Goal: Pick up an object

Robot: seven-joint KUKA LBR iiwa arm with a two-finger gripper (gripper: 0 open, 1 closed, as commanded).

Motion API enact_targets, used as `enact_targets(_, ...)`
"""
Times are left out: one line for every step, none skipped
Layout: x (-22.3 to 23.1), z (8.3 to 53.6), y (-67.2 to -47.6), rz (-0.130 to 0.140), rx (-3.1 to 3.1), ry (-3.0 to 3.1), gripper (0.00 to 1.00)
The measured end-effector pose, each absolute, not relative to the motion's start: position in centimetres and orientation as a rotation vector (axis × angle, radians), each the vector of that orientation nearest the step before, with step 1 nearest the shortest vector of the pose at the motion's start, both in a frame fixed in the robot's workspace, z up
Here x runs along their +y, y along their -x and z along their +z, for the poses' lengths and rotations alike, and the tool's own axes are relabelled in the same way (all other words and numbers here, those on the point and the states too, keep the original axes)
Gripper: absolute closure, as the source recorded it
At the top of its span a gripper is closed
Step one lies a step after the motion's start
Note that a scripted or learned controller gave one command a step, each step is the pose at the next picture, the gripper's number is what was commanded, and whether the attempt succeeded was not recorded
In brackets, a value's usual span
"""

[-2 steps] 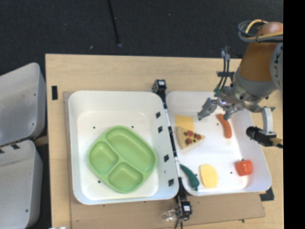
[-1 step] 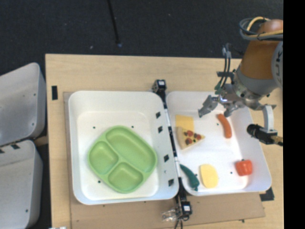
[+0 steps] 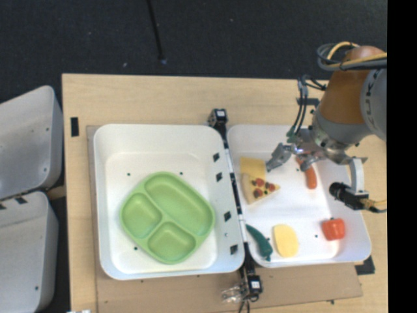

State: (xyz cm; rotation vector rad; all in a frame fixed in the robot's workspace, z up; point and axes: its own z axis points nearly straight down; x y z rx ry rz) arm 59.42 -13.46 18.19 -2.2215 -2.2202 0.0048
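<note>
1. The gripper (image 3: 294,158) hangs over the right bin (image 3: 293,256) with its fingers spread wide and nothing between them.
2. A small orange sausage (image 3: 311,177) lies just beside it.
3. A pizza slice (image 3: 256,180), a yellow piece (image 3: 285,240), a red pepper (image 3: 333,229) and a green pod (image 3: 259,241) lie nearby.
4. A green plate (image 3: 167,217) sits in the left bin (image 3: 111,149).
</note>
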Motion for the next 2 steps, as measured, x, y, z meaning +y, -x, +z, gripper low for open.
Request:
enact_targets(-14.5, 12.4, -59.1, 0.006, -2.219, 2.222, 0.00)
enact_targets(-14.7, 10.3, -59.3, 0.001, -2.219, 2.227, 0.00)
